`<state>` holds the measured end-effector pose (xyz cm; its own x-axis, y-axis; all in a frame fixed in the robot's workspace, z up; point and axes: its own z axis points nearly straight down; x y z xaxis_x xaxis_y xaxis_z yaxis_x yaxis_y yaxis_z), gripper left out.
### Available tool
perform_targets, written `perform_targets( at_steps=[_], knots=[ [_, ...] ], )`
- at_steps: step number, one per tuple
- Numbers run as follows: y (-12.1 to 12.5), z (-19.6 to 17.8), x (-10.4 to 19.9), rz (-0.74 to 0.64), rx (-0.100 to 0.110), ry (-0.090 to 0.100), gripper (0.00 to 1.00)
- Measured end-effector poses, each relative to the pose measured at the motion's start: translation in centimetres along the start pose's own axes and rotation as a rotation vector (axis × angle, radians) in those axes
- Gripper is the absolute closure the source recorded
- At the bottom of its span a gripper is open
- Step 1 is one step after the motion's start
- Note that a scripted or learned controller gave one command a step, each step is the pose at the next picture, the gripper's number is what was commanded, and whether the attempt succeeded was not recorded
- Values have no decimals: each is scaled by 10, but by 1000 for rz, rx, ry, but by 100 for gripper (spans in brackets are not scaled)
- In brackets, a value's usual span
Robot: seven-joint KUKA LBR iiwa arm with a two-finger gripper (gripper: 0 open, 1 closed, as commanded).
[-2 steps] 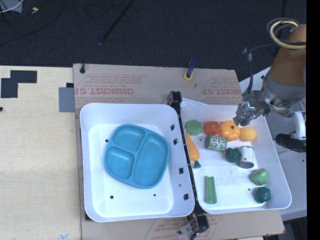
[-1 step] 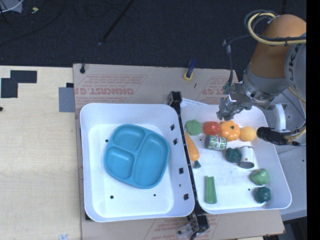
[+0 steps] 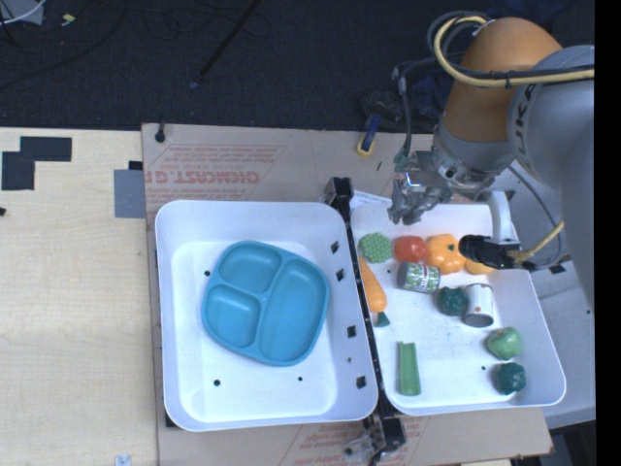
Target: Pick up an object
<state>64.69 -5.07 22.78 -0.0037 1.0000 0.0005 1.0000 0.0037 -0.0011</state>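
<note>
The gripper (image 3: 411, 205) hangs over the back edge of the right bin (image 3: 543, 357), its 2 fingers pointing down, with nothing visible between them. Whether they are apart or together I cannot tell; the tips are small and dark against the clutter behind.

Just below and in front of the gripper sits a row of toy food: a green bumpy ball (image 3: 375, 248), a red tomato (image 3: 409, 249) and an orange pepper (image 3: 445, 253). The tomato is the nearest piece to the fingertips, almost straight under them, though still apart from them. Just in front of the row lies a small can with a green label (image 3: 421, 278), then a dark green lump (image 3: 452, 301) touching a second can on its side (image 3: 479, 305). A carrot (image 3: 373, 287) lies along the bin's left wall, a green stick (image 3: 408, 368) near the front, and 2 more green pieces (image 3: 504, 343) (image 3: 508, 378) toward the right front corner.

The left bin (image 3: 179, 357) holds a blue divided plate (image 3: 265, 301).

This looks like the approach step: the arm (image 3: 505, 76) is positioned above the pile and nothing is picked yet. The next move calls for a straight descent onto 1 piece, likely the tomato, with the fingers wide enough to straddle it without nudging the ball or pepper touching it on either side.
</note>
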Motion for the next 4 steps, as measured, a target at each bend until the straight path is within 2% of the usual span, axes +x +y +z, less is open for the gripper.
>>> perform_targets(
  at_steps=[2, 3, 4],
  knots=[
    [-12, 0, 8, 1, 3, -1, 100],
    [-11, -6, 7, 1, 1, -1, 100],
    [-5, 7, 5, 1, 3, -1, 100]
  ],
)
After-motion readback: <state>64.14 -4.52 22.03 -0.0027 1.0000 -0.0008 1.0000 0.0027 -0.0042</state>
